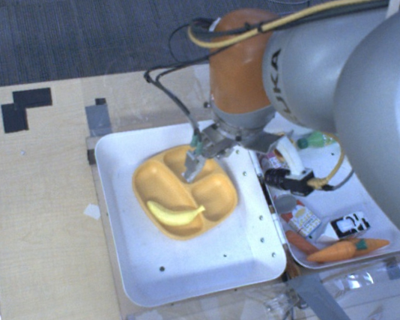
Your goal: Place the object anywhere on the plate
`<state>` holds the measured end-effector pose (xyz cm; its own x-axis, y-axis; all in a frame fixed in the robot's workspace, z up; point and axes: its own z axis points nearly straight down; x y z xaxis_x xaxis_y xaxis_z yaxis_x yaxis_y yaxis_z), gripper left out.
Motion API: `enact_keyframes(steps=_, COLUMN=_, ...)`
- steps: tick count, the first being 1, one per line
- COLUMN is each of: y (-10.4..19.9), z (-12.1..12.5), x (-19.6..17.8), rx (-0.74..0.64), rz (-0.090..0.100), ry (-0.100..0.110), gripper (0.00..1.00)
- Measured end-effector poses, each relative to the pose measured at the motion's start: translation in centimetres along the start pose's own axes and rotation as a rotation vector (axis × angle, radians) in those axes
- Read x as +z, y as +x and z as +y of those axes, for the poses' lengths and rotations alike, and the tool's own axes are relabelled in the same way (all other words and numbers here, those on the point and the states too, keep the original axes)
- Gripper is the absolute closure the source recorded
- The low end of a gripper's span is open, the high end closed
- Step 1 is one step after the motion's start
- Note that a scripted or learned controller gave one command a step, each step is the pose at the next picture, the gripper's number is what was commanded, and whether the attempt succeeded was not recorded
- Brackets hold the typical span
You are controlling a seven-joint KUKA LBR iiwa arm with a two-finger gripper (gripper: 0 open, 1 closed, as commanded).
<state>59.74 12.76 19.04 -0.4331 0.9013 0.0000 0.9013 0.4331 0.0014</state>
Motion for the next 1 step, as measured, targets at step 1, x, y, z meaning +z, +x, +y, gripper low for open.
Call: enact_keyframes(steps=1, y=-3.44, z=1.87, x=-12.57, rx=-0.352, rz=-0.002, ry=-0.003, gripper=0.00)
